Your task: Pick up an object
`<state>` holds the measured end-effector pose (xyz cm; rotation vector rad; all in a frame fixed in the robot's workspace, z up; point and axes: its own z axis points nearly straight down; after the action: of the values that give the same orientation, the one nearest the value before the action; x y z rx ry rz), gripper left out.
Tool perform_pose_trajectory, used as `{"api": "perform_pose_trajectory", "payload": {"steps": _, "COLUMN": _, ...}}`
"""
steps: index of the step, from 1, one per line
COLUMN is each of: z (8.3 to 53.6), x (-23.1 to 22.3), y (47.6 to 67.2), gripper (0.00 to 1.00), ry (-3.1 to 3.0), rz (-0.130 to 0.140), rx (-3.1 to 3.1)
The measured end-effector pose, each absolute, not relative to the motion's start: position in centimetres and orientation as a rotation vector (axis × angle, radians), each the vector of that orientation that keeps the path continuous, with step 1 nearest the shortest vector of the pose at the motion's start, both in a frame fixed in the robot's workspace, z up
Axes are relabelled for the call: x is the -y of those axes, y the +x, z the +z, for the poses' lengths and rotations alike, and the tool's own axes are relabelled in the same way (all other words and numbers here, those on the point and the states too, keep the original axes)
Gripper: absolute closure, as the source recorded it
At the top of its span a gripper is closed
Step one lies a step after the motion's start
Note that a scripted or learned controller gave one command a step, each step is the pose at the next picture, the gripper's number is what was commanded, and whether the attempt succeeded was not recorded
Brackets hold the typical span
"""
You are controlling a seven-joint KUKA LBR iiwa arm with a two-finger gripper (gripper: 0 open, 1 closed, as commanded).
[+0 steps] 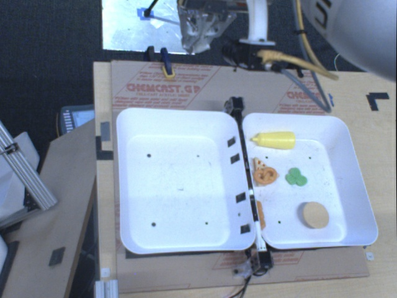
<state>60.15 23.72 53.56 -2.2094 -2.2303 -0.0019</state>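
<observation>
Landmark: the black divider (243,179) where the two white bins meet; every place below is given relative to it.
Left bin (124,185): touching the divider on its left side.
Right bin (356,191): touching the divider on its right side, carrying all the small items.
Yellow bottle-shaped object (274,140): just right of the divider's upper end, lying on its side with its narrow end toward the divider.
Orange pretzel-shaped object (265,174): just right of the divider's middle.
Green object (296,178): farther right of the divider's middle, beside the pretzel shape but apart from it.
Tan round object (315,215): well right of the divider's lower part.
Orange piece (260,215): against the divider's lower part, partly hidden by the bin's rim.
Pincer (198,27): above and beyond the divider's upper end, past the bins' far edge, over the tabletop (186,85); whether its tips are spread or pressed together cannot be told, and nothing shows between them.
Arm (353,17): grey, up and right of the divider's upper end.
</observation>
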Motion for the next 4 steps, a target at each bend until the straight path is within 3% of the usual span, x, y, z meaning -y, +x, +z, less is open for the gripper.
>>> {"api": "perform_pose_trajectory", "payload": {"steps": 1, "z": 53.5, "x": -23.4, "y": 60.5, "gripper": 0.00, "ry": -2.217, "rz": -0.003, "rx": 2.226}}
{"api": "perform_pose_trajectory", "payload": {"steps": 2, "z": 54.7, "x": -23.5, "y": 60.5, "gripper": 1.00, "ry": -2.215, "rz": -0.008, "rx": 2.229}}
{"api": "perform_pose_trajectory", "payload": {"steps": 3, "z": 54.7, "x": -23.5, "y": 60.5, "gripper": 0.00, "ry": -2.214, "rz": -0.007, "rx": 2.229}}
{"api": "perform_pose_trajectory", "payload": {"steps": 4, "z": 55.8, "x": -23.5, "y": 60.5, "gripper": 1.00, "ry": -2.212, "rz": -0.011, "rx": 2.233}}
